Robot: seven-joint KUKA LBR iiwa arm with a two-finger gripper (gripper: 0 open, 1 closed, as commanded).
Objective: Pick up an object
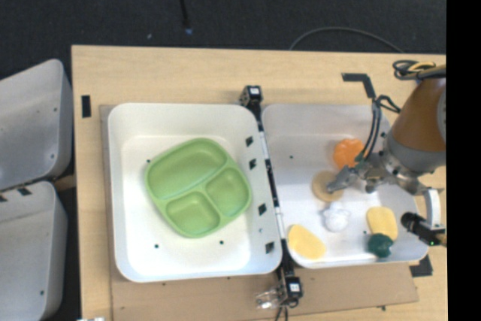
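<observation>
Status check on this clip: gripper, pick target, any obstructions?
Gripper low in right bin, over tan disc; nothing seen held. Orange ball and white lump close by. Green tray alone in left bin.

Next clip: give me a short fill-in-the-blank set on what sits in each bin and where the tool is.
1. The green divided plate lies in the ____ bin.
2. The plate has ____ compartments.
3. The tool hangs over the ____ bin.
4. The ball beside the tool is ____ in colour.

Missing words: left; three; right; orange
</observation>
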